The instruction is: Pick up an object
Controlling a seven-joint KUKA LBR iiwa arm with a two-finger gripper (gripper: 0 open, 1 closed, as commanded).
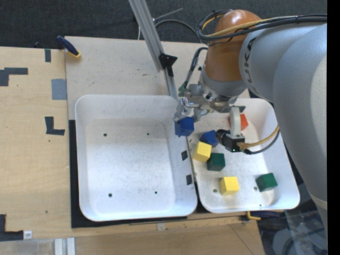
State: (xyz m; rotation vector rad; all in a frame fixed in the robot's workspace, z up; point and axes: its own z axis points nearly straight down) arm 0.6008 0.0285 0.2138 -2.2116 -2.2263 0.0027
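Two white bins [90, 142] sit on a scuffed wooden bench [32, 158].

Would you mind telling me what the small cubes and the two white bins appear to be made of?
The yellow cube and green cube look like matte foam or painted wood: flat colour, no glare. The left bin looks like glossy moulded plastic, with rounded corners and a soft sheen; the right bin looks alike.

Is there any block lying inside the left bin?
No, the left bin holds no block; the yellow block and others lie in the right bin.
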